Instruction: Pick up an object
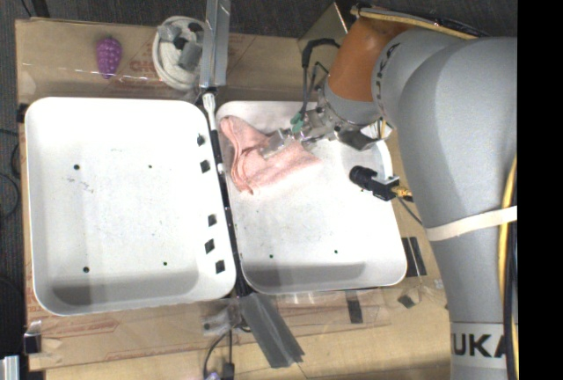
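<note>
The gripper [295, 130] is sitting right on the pink cloth [262, 160] in the right bin [352, 268]; can't tell how it's set.

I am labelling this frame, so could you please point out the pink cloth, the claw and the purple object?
pink cloth [262, 160], camera view, its middle folds.
claw [297, 130], camera view, between fingertips.
purple object [108, 55], camera view, its centre.

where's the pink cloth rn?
The pink cloth lies crumpled in the right bin, in its upper-left part by the divider between the bins, with the gripper at its top right edge.
</note>
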Available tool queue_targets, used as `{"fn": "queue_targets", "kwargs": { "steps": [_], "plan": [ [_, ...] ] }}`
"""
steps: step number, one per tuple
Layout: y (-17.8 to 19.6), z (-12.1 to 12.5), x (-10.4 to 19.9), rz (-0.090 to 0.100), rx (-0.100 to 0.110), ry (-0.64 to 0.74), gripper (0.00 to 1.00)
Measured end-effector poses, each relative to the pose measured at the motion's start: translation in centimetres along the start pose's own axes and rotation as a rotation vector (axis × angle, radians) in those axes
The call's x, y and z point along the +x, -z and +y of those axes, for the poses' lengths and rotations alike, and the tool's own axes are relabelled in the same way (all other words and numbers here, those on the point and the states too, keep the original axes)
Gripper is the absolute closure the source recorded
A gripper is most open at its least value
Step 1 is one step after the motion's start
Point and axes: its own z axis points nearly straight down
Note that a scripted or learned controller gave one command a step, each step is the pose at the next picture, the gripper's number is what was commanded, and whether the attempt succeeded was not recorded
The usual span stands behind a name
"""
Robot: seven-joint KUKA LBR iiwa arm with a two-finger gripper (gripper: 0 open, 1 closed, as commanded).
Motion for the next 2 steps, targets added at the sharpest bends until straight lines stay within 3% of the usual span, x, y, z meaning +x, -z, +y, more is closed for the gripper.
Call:
{"fn": "queue_targets", "kwargs": {
  "steps": [2],
  "plan": [
    [-0.01,0.0,0.01,0.0,0.0,0.0,0.0]
  ]
}}
